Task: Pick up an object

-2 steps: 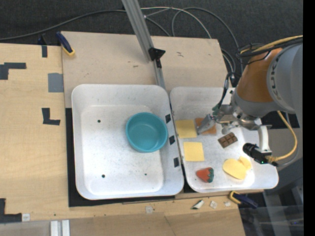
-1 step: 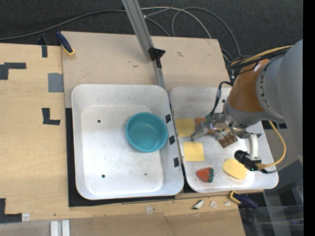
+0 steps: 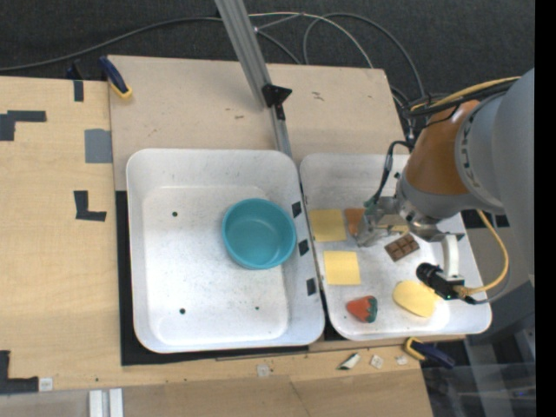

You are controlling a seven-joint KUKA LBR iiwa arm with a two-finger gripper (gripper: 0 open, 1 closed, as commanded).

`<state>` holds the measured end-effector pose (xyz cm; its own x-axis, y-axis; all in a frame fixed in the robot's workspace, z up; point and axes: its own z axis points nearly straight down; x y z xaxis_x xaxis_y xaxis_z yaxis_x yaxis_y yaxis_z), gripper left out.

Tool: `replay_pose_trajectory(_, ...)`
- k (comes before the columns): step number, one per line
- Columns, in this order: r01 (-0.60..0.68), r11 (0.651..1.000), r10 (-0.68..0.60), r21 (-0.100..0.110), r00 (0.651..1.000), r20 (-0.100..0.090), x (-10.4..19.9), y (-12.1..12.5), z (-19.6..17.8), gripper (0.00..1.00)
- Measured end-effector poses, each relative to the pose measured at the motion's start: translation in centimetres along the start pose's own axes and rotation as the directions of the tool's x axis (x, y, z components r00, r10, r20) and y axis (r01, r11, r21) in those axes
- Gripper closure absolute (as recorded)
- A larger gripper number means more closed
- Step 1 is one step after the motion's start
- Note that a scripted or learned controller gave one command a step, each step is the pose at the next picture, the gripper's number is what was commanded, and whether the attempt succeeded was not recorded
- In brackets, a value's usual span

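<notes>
The arm [image 3: 469, 159] reaches in from the right and bends down over the right bin [image 3: 347, 174], its orange band just above the wrist. The gripper [image 3: 369, 230] sits low in that bin, beside an orange-brown piece [image 3: 354, 221] that lies just right of a pale yellow square [image 3: 327, 225]. Whether the jaws are spread or closed cannot be told from this angle, and nothing can be seen between them.

In the same bin, a second, brighter yellow square [image 3: 341, 268] lies below the first. A brown chocolate-like block [image 3: 401, 248] rests just right of the gripper. Nearer the front edge are a red and green strawberry-like toy [image 3: 363, 308] and a yellow lemon-like lump [image 3: 414, 299], apart from each other.

The left bin [image 3: 174, 259] holds a teal bowl [image 3: 258, 233], upright, near its right wall. Both bins sit side by side on the wooden bench [image 3: 52, 233].
</notes>
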<state>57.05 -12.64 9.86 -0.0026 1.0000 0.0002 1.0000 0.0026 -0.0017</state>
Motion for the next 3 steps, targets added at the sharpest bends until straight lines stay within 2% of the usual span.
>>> replay_pose_trajectory(2,-0.001,1.0,0.001,-0.005,1.0,0.001,-1.1,-0.2,-9.7,1.0)
replay_pose_trajectory(3,-0.001,1.0,0.001,-0.007,1.0,0.002,-1.7,-0.1,-15.9,1.0)
